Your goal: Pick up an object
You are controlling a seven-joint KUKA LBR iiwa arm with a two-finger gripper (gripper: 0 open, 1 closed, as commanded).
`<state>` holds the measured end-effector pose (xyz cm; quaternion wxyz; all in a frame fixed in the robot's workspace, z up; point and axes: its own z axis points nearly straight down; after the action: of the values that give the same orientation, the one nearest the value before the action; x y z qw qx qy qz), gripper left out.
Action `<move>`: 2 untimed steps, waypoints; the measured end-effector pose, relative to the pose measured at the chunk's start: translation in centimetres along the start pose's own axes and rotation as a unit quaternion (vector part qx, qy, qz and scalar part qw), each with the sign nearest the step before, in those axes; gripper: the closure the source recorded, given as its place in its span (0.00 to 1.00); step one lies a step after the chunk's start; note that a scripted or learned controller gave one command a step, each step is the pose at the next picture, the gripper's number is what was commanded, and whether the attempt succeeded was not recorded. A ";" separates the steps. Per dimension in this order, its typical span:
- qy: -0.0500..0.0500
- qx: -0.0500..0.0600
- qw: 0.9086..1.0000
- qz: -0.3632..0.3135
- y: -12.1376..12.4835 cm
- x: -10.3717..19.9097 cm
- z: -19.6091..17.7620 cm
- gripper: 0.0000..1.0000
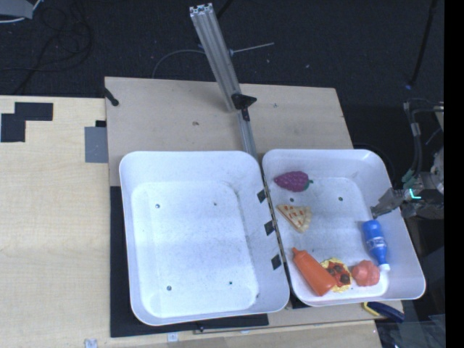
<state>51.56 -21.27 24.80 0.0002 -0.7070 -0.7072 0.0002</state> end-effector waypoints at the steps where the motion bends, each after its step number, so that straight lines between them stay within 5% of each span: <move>1: 0.000 0.000 1.000 0.000 0.0 0.0 0.0 0.00; 2: 0.001 0.002 1.000 0.000 0.8 0.0 4.7 0.00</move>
<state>52.35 -21.26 20.05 0.0020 -0.7067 -0.7075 0.0012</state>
